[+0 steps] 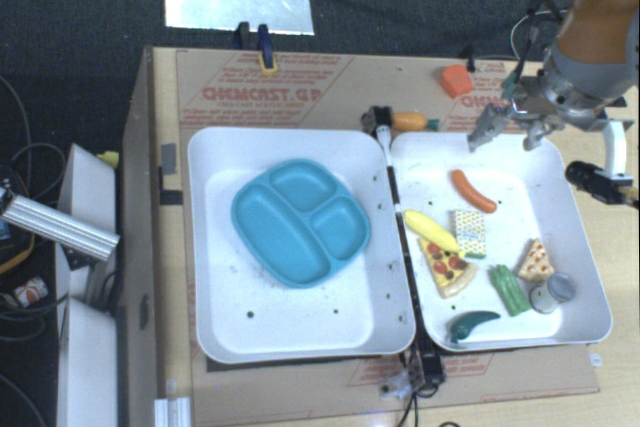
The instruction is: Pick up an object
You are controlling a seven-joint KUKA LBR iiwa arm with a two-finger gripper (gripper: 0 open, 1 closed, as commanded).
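My gripper [508,135] hangs over the far edge of the right bin [580,215], fingers spread open with nothing between them. A red sausage [472,190] lies just in front of it and slightly left. Further forward in the same bin lie a yellow banana [430,228], a pizza slice [447,267], a checkered yellow block [469,232], a green pickle [510,290], a small wedge [535,261], grey round pieces [553,293] and a dark teal pepper [470,323].
The left bin [220,315] holds a blue divided plate [300,222]. Behind the bins on the bench lie an orange block [456,80] and a small carrot [410,122]. A black clamp [380,120] sits where the bins meet at the back.
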